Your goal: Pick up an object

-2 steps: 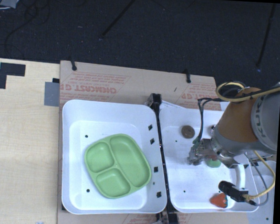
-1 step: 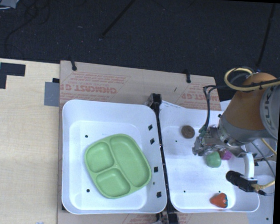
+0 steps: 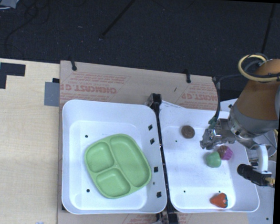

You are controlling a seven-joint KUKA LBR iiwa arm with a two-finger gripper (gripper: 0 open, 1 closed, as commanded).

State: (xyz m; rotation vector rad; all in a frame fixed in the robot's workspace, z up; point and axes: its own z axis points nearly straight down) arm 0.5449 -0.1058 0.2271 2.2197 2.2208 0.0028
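Hand [image 3: 210, 139] low in right bin [image 3: 192, 184], finger spread unclear, just beside green object [image 3: 213, 160]

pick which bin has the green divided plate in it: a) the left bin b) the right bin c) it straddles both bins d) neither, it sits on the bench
a, since the green divided plate lies flat on the floor of the left bin, while the right bin holds only small items such as the brown round piece and the red piece.
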